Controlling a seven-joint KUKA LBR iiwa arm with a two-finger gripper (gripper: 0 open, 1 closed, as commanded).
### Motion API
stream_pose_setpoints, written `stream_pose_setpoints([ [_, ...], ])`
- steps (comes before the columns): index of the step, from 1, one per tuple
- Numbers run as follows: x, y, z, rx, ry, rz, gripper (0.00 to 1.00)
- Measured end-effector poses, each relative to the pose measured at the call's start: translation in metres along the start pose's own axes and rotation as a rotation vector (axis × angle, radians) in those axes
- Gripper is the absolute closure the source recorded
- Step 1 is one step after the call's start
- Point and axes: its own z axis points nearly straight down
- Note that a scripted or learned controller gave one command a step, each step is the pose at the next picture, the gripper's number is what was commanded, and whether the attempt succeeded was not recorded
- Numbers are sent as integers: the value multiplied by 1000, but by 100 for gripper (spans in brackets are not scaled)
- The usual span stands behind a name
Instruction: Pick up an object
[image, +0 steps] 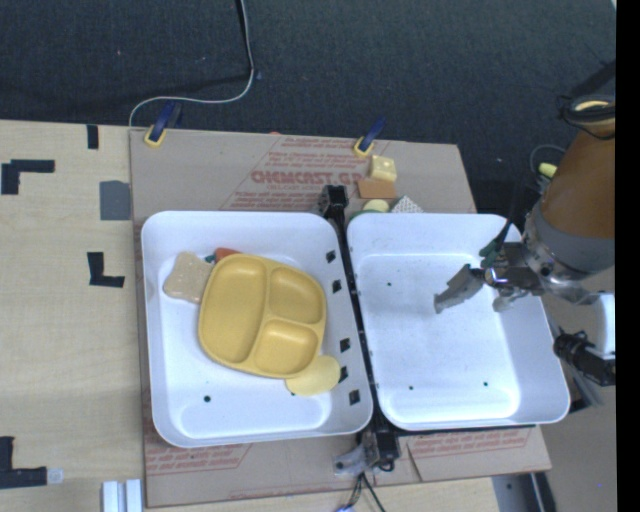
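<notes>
A yellow divided plate (262, 315) lies in the left bin (170, 400). A tan toast-shaped piece (184, 277) rests against the plate's left rim. A pale yellow piece (315, 377) pokes out at its lower right, and a bit of something red (226, 253) shows behind its top edge. My gripper (475, 297) hangs over the right part of the right bin (450, 400), far from those objects. Its fingers (453, 290) are spread open with nothing between them.
Small tan and yellow blocks (379, 178) and a greenish piece (375, 207) sit on the cardboard just behind the bins. A black divider (348, 300) runs between the two bins. Clamps hold the cardboard's back edge.
</notes>
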Motion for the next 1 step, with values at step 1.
stream_pose_setpoints([
  [1,-82,46,106,4,-2,6,0],
])
